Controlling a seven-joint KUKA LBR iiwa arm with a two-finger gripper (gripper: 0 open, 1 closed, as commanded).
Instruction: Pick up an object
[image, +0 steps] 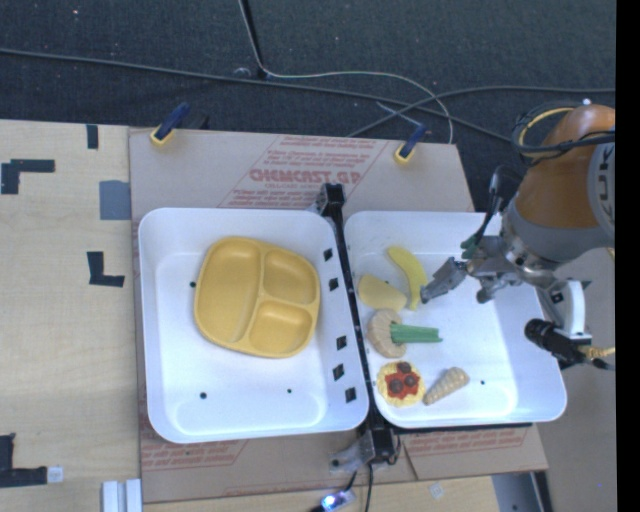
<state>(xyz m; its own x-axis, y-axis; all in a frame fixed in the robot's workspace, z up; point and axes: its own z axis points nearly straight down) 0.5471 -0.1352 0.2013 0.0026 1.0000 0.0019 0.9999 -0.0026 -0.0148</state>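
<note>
Nothing is lifted yet: my gripper (436, 291) hovers with fingers I cannot tell apart or together, the banana (407, 272) just at its nine o'clock (resting in the right bin (535, 400)); grasping and raising remain.

Single fixed overhead camera, slanted down, probably mid-distance; both bins (160, 300) framed.

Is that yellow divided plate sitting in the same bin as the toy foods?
No, the yellow divided plate lies in the left bin, while the toy banana and other foods are in the right bin.
</note>
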